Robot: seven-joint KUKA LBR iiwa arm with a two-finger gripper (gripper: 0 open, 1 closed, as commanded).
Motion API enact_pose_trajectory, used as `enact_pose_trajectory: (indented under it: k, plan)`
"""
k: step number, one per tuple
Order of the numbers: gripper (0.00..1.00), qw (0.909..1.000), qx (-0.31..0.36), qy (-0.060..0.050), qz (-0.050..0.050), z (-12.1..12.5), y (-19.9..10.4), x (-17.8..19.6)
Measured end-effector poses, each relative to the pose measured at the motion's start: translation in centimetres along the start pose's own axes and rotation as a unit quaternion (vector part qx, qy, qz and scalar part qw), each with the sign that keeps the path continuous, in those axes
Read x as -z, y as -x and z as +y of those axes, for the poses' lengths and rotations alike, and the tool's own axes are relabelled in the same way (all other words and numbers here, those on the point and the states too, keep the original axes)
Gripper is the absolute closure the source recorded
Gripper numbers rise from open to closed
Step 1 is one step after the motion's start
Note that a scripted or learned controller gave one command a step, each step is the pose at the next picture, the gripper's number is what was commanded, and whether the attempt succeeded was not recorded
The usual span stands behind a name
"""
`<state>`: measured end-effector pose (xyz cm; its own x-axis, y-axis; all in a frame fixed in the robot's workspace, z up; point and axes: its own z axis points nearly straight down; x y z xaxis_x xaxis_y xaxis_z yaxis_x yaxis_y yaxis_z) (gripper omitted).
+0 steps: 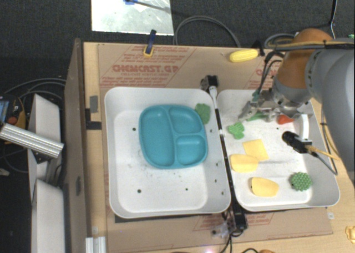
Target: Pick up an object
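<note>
**Pincer (259, 112) low over the far half of the right bin**

Pincer sits close above the floor of the shallow white right bin (280, 166), and the slant of the view does not let me tell how far open it is or whether it has hold of anything. A thin green strip (256, 117) lies directly under it.

Nearest in that bin are a yellow wedge-shaped block (264, 186) and a knobbly green ball (300, 181), well apart. Farther in, a rounded yellow lump (244, 163) touches a flat yellow square (255, 149). Beyond them lie a small green leafy piece (237, 130) near the dividing wall and a small red piece (284, 119) just beside the pincer.

The shallow white left bin (127, 191) holds a blue divided plastic plate (172, 135), with a dark green lump (203, 113) at the plate's far right corner.
</note>
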<state>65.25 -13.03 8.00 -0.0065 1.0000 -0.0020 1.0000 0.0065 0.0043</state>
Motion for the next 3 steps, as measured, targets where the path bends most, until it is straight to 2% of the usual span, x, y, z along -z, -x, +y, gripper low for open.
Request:
enact_pose_trajectory:
  k: [1, 2, 3]
  plan:
    - [0.0, 1.0, -0.003, 0.0, 0.0, 1.7, 3.2, 0.6]
    - [0.0, 1.0, -0.003, -0.002, 0.001, -0.4, 1.6, 1.7]
    - [1.0, 1.0, -0.002, 0.001, 0.001, -0.2, 1.6, 2.8]
